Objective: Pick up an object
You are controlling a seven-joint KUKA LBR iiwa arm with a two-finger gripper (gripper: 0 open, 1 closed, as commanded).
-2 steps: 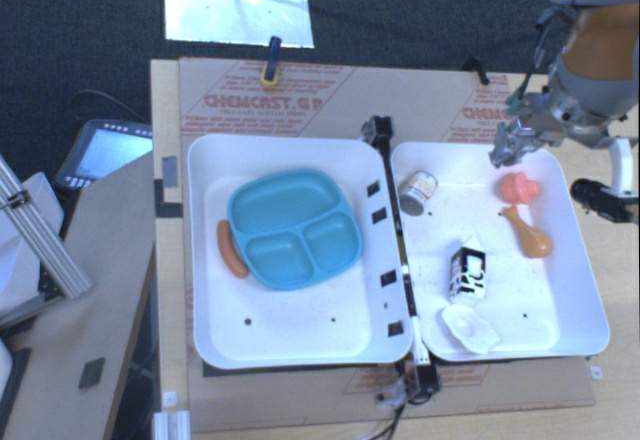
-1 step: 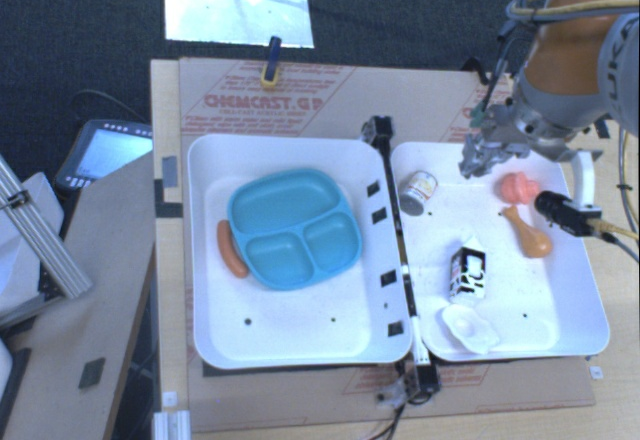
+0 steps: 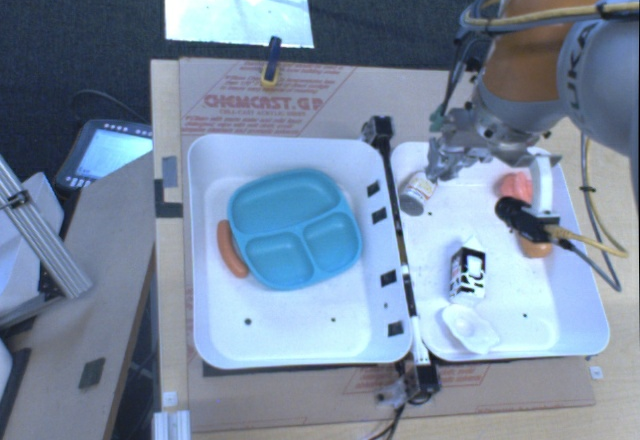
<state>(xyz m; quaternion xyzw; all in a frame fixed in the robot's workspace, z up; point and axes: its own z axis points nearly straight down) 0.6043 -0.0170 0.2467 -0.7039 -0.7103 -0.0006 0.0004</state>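
I have the pincer (image 3: 447, 160) low over the right bin (image 3: 580, 323), at about 11 o'clock of that bin's floor, and I cannot tell its state from this slant. Just beside it, toward 7 o'clock, lies a small can (image 3: 416, 193) on its side, close to the divider between the 2 bins; I judge this the likeliest target. It looks rigid, light and smooth, so it may roll or slip; I would take it across the cylindrical wall, not the ends. Other candidates in the same bin: a black-and-white carton (image 3: 468, 273) near centre, stiff and easy to take across its flat faces; a crumpled white piece (image 3: 470, 328) at 6 o'clock, probably soft; a pink object (image 3: 517, 185) at 2 o'clock. The left bin (image 3: 215, 333) holds a blue divided tray (image 3: 294, 226) and an orange sausage-shaped item (image 3: 231, 248).
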